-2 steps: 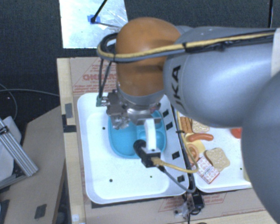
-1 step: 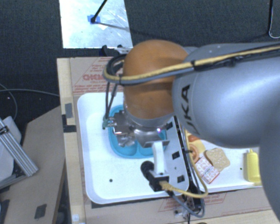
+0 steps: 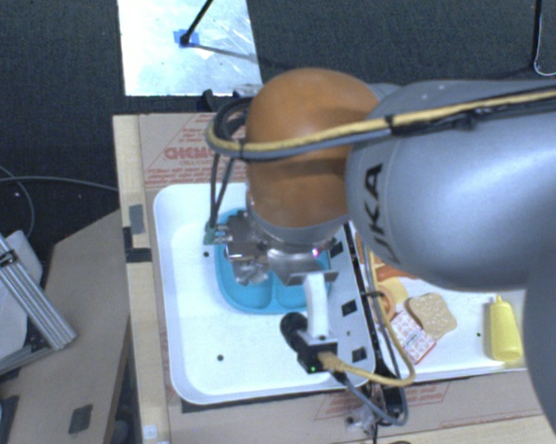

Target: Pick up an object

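The gripper [image 3: 252, 265] sits low over one blue dish [image 3: 249, 288]; I cannot tell its state. One yellow bottle [image 3: 502, 329] lies well apart.

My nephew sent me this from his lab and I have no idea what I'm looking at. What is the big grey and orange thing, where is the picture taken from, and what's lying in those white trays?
It is a single camera fixed above a workbench, looking down at a slant. The large grey shape with the orange band is a robot arm reaching in from the right; it fills much of the view and hides its own claw. Below it sit two shallow white trays side by side. In the left tray lies a blue object, partly covered by the arm. In the right tray you can see a yellow bottle, a tan toast-shaped piece and a small red-patterned packet. Whether anything is being held cannot be told.
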Controlling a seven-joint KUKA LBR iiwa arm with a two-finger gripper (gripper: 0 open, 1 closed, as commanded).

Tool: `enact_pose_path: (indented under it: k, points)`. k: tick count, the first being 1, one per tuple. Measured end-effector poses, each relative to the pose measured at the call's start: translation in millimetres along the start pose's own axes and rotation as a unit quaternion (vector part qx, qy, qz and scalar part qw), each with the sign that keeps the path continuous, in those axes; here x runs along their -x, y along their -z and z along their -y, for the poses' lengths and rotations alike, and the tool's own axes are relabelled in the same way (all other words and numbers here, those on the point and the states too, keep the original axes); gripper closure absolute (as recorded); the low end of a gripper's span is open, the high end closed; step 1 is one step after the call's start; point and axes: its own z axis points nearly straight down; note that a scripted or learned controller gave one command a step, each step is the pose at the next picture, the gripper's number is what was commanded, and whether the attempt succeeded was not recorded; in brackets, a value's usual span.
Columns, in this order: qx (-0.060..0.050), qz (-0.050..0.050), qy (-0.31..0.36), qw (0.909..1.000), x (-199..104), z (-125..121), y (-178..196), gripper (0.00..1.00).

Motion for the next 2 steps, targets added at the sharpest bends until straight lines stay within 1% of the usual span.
enact_pose_path:
  k: [1,2]
  points:
    - [0.000,-0.001,0.000,1.0000,-0.5,-0.5,10.3,1.00]
    - [0.009,-0.003,0.002,1.0000,8.3,-0.5,192.8,1.00]
